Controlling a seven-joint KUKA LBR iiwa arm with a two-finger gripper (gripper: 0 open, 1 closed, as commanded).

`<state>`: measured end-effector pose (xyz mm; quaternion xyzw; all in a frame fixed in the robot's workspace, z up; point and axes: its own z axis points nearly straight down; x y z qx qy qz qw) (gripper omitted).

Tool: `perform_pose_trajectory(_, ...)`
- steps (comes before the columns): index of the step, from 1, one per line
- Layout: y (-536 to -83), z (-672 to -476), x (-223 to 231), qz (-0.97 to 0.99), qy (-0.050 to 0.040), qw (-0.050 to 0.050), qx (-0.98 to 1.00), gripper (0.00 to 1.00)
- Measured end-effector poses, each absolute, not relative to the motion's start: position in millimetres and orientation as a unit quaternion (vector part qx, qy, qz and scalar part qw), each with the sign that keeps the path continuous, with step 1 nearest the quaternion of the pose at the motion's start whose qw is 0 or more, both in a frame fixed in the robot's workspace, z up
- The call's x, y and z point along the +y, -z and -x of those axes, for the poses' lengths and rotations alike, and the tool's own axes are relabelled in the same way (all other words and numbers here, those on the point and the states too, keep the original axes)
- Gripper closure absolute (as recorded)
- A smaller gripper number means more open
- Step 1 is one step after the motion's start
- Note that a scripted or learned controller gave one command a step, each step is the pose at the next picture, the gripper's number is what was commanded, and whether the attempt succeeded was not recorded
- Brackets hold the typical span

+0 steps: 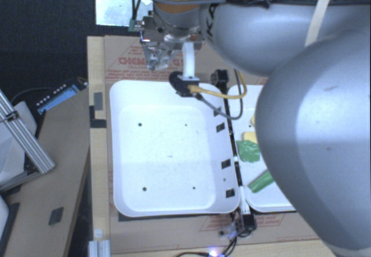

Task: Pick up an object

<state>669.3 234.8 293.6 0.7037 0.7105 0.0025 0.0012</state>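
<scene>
Green objects (250, 151) lie in the right bin (264, 203), near its left wall. Gripper (157, 60) hangs beyond the left bin's (168, 151) far rim, well apart from them; whether the jaws are spread, I cannot tell.

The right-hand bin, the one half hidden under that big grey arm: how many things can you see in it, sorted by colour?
Green: 2, a leafy-looking piece and a stick-shaped piece
Yellow: 1, a small piece just above the leafy one
Total: 3 in sight. The arm covers most of the right bin, so more may lie beneath it.
</scene>
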Motion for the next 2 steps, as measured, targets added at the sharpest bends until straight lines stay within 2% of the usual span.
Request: perform_pose_trajectory(2,-316,-670.0,236,-0.701,-0.0043,0.002,0.714,1.0)
